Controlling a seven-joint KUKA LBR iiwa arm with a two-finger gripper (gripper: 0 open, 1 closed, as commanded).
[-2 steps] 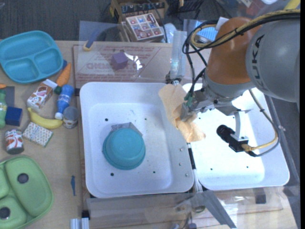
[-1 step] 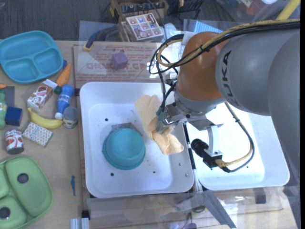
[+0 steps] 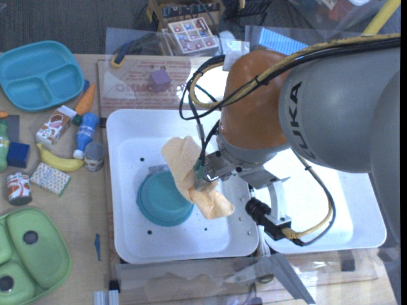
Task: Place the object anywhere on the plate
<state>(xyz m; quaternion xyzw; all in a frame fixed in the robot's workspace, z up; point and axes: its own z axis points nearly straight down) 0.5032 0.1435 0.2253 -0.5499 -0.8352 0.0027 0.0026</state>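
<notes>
A round blue plate (image 3: 162, 200) lies in the left white bin (image 3: 124, 138), near its front. A crumpled tan cloth (image 3: 183, 159) is draped from the bin's middle down over the plate's right rim to the bin floor. My gripper (image 3: 206, 175) comes down under the orange wrist band and sits right on the cloth's middle, just right of the plate. The wrist hides how the gripper meets the cloth.
The right white bin (image 3: 362, 230) lies under the arm. Left of the bins stand a blue divided tray (image 3: 41, 75), a green tray (image 3: 28, 253), a banana (image 3: 60, 160), a bottle (image 3: 84, 134), a carton (image 3: 54, 126) and a can (image 3: 18, 188).
</notes>
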